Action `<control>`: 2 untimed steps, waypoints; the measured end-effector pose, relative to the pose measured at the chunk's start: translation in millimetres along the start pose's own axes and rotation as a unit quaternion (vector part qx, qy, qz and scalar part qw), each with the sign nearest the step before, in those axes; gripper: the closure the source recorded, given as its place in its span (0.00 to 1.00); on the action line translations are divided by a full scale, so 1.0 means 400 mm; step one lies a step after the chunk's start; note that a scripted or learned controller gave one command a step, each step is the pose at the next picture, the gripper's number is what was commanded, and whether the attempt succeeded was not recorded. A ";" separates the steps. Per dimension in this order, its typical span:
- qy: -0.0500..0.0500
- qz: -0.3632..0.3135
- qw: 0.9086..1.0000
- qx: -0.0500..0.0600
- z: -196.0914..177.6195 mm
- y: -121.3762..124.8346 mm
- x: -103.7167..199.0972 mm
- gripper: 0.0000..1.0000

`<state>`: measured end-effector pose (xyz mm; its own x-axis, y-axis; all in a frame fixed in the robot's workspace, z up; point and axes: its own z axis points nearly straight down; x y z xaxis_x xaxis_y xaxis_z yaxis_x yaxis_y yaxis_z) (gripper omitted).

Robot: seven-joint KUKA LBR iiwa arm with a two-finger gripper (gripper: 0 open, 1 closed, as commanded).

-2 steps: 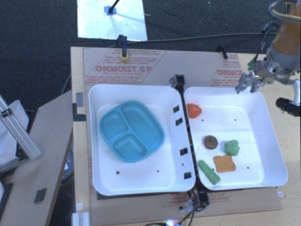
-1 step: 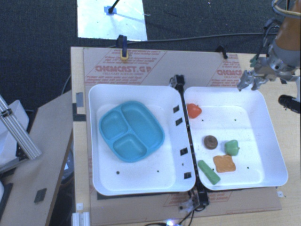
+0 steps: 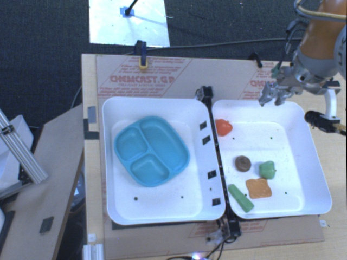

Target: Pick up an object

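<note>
Small toy foods wait in the right bin (image 3: 312,145).
The gripper (image 3: 274,96), upper right, holds nothing, fingers a little apart; the green pepper (image 3: 267,169) looks light and may be pinched at its sides.

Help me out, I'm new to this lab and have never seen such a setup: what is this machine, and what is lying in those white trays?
This is a single camera looking down at a slant on a bench. The grey robot arm with an orange band reaches in from the right; its tool hangs above the far edge of the right shallow white bin, with nothing visibly held. That bin contains a red-orange lump, a brown round disc, a green chunky piece, an orange flat square and a green stick. The left white bin holds a blue divided plastic plate.
</note>
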<state>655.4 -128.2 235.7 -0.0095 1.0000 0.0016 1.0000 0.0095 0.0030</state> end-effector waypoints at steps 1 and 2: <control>0.000 0.000 1.000 0.000 -0.014 0.003 0.139 1.00; 0.000 0.000 1.000 0.001 -0.021 -0.034 0.261 1.00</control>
<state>640.6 -23.9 244.3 -0.0094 1.0000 0.0022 1.0000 0.0094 0.0007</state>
